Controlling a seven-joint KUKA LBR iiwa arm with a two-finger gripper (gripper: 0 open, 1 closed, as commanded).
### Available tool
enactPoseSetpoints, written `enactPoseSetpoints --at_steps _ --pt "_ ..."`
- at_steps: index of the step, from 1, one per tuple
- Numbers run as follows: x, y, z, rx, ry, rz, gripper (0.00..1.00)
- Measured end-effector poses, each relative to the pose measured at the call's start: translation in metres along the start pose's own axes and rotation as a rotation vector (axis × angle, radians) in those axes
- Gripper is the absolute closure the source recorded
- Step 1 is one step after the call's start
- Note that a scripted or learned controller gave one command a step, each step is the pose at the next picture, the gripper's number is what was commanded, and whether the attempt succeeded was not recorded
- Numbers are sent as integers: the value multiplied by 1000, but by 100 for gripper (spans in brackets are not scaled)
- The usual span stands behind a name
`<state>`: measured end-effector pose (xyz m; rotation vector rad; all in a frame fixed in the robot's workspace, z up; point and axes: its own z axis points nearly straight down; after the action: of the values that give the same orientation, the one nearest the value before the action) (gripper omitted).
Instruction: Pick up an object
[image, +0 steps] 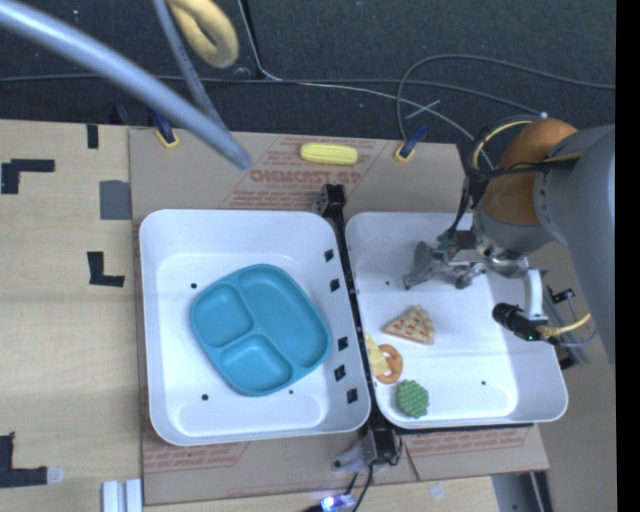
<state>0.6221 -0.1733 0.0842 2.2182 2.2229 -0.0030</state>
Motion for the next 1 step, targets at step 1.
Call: enactPoseSetpoints --at_steps 1 --pt "0 1 -12 -4 -2 -1 100"
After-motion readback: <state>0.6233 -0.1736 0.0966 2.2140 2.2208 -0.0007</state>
